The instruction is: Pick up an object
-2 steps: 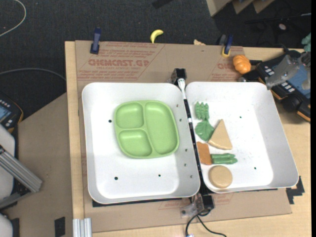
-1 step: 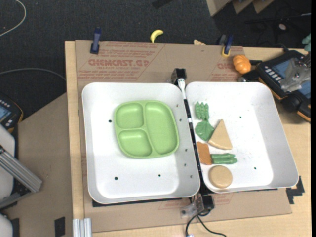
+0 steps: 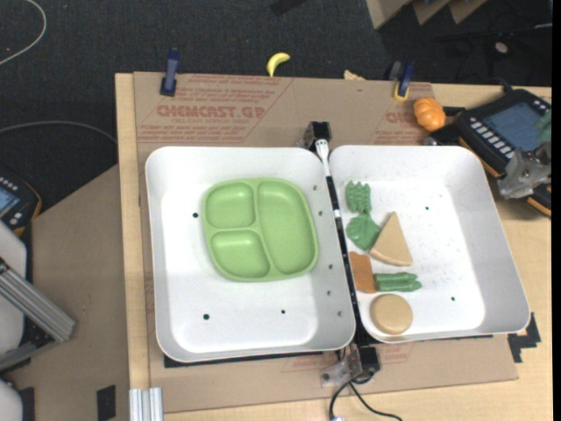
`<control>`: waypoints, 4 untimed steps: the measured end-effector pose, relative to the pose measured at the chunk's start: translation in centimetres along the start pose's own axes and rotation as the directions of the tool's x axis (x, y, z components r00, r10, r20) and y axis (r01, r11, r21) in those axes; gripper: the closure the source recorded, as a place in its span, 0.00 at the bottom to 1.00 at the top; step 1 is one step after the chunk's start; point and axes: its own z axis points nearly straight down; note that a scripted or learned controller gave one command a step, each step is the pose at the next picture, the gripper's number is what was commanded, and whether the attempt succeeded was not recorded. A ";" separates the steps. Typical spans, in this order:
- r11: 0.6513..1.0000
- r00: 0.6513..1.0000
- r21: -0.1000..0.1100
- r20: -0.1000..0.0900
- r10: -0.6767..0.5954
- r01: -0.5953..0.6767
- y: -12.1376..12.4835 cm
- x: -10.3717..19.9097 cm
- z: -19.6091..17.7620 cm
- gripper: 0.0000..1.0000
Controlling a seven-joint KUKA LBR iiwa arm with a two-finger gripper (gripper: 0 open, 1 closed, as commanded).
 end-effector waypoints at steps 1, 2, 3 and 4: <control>1.000 1.000 0.002 -0.001 0.002 -0.002 0.0 -6.2 9.5 1.00; 1.000 1.000 -0.002 -0.001 -0.001 0.001 0.1 -11.1 13.8 1.00; 1.000 1.000 0.007 -0.009 -0.011 0.011 1.5 -4.5 27.9 1.00; 1.000 1.000 -0.010 0.002 -0.005 0.005 6.4 -8.7 32.4 1.00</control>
